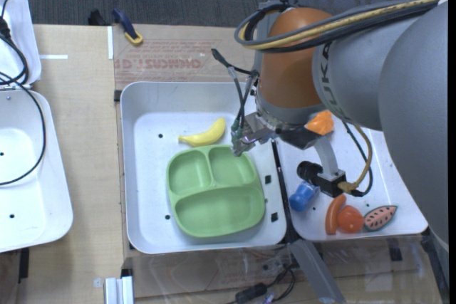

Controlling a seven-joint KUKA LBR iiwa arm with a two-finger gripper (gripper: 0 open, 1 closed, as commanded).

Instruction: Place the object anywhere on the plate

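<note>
A wooden desk (pixel 78 117) carries two white bins. In the left bin (pixel 142 174) lies the green plate (pixel 212 194) — a yellow banana (pixel 204 133) just beyond its far rim, off it. The end effector (pixel 239 144) hovers at the plate's far right corner; its grip state cannot be told.

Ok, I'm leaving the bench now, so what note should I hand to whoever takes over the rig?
Gripper: low over the left bin, at the far right corner of the green plate; nothing seen between its fingers.
Banana: on the bin floor just beyond the plate's far edge.
Right bin: blue cup, orange pieces, watermelon slice.
Done: nothing lies on the plate.
Left: pick an object and set it on the plate.
</note>
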